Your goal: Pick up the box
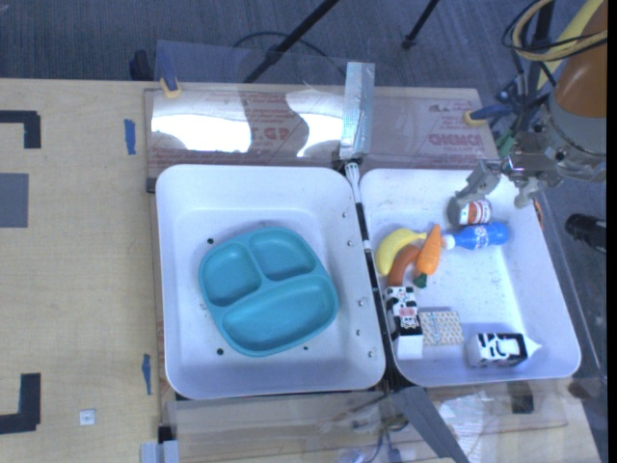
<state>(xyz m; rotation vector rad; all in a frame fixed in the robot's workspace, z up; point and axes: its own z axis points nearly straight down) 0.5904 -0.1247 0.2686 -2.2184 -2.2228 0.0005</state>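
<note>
A small flat box (441,328) with a speckled red and white top lies near the front of the right bin (549,287). A black and white carton (403,309) touches its left side, and another cow-patterned carton (499,347) lies to its right. My gripper (502,189) hangs over the bin's far right corner, well away from the box. Its fingers are spread open with nothing between them. A small can (471,210) sits just below and to the left of the fingertips.
A blue bottle (479,236), a carrot (429,252) and a banana (395,248) lie in the middle of the right bin. The left bin (183,201) holds a teal divided plate (267,288). A metal divider (358,114) stands behind the bins.
</note>
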